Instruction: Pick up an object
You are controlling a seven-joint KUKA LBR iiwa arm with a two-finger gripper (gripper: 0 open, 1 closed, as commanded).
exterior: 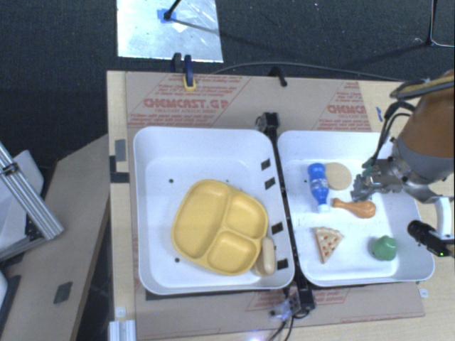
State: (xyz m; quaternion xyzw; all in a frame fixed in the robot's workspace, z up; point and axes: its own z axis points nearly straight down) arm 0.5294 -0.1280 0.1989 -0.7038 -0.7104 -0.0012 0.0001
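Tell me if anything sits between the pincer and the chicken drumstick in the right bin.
Nothing visible does. The pincer hangs directly over the chicken drumstick, at its upper edge. The blue bottle and the tan round piece lie off to the camera's left.

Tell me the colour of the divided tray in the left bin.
Yellow: the divided tray shows plainly in the camera view.

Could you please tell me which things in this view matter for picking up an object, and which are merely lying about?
Belonging to the job:
- end effector, low over the right bin
- chicken drumstick just below it
- blue bottle
- tan round piece
- pizza slice
- green object

Lying about for now:
- yellow divided tray in the left bin
- beige piece beside the tray
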